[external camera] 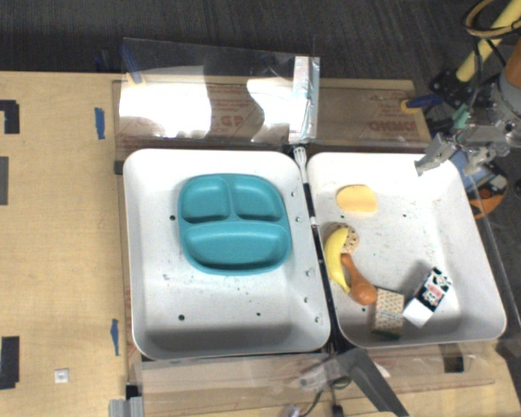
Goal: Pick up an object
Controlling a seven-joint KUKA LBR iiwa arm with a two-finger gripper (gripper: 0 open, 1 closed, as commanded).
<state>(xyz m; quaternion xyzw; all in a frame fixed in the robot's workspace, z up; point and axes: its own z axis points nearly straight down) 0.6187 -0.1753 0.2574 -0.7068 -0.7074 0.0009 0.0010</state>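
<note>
The right bin (469, 233) holds a yellow rounded piece (357, 199) near its back left. A banana (335, 257) lies along the left wall, with an orange carrot-like piece (358, 283) beside it. A tan speckled block (387, 310) and a small black-and-white carton (427, 295) sit near the front. My gripper (436, 156) hangs over the back right corner of the right bin, above and apart from all of these. In the left bin (148, 302) rests a teal divided plate (234, 221).
A clear plastic sheet (217, 102) stands behind the left bin. Cables and yellow hoses (491, 24) crowd the back right beside the arm. Wooden bench top (43, 259) stretches to the left of the bins.
</note>
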